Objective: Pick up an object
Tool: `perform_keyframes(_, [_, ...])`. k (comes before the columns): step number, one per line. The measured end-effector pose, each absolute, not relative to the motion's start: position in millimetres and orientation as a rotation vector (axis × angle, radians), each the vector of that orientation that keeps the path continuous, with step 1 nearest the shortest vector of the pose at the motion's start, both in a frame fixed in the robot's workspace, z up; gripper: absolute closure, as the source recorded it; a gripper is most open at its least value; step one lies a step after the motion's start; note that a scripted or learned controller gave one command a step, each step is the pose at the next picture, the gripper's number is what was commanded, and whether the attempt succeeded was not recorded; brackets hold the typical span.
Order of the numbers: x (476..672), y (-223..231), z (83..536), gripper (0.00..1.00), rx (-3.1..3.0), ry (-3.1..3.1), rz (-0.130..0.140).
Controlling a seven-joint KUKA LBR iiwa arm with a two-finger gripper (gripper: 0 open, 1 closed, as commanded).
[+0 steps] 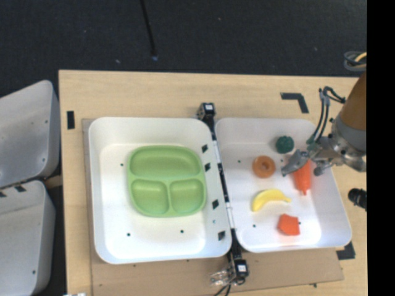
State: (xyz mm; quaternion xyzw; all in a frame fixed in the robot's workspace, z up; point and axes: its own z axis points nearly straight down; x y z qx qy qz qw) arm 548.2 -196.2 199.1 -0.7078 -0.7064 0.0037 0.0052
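The right bin (327, 227) holds several small objects. An orange carrot-shaped piece (303, 180) lies near the bin's right side. My gripper (307, 165) hovers right over its upper end, open, with one grey finger (294, 164) to the piece's left and the other to its right. Neither finger visibly presses on it. A dark green round object (284, 143) sits at the back and an orange ring (264, 166) to the left of the gripper. A yellow banana (270, 199) and a red-orange block (289, 225) lie nearer the front.
The left bin (105, 233) bears a green divided plate (166, 180). A hinged black-clipped seam (219, 184) joins the two bins. The arm's orange band (355, 103) and cables rise at the right edge above the wooden bench (154, 94).
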Motion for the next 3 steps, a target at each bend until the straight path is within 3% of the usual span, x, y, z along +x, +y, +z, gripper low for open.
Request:
perform_keyframes(1, [551.3,-196,206,0.00,-2.221,-2.223,0.001])
perform_keyframes(3, [540.8,-195,104,0.00,-2.222,-2.219,0.005])
